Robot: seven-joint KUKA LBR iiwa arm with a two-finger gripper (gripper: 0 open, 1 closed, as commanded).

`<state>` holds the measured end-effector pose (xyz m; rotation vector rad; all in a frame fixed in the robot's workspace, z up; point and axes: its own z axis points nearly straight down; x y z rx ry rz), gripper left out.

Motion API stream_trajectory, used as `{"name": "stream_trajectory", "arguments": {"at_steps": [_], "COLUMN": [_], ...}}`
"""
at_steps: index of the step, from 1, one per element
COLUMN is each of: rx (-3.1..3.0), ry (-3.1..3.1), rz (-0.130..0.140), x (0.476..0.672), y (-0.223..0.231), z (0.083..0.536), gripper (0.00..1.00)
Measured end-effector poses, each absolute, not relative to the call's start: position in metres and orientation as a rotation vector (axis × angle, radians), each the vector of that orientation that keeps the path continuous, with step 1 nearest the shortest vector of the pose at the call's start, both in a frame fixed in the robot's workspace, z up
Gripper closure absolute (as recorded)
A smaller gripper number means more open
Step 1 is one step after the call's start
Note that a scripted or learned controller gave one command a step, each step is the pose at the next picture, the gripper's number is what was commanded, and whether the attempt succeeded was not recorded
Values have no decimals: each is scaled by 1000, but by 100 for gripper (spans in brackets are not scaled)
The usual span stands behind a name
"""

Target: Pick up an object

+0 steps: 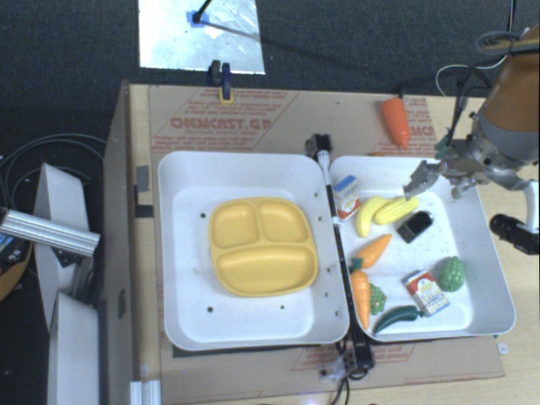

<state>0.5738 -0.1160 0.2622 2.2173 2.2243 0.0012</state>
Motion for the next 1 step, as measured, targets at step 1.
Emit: {"name": "stream_trajectory", "arguments": {"at_steps": [1], "rx": [2216], "ry": [2224], "rz": [2], "x": [602], "y": [-94], "z": [84], "gripper": [0]}}
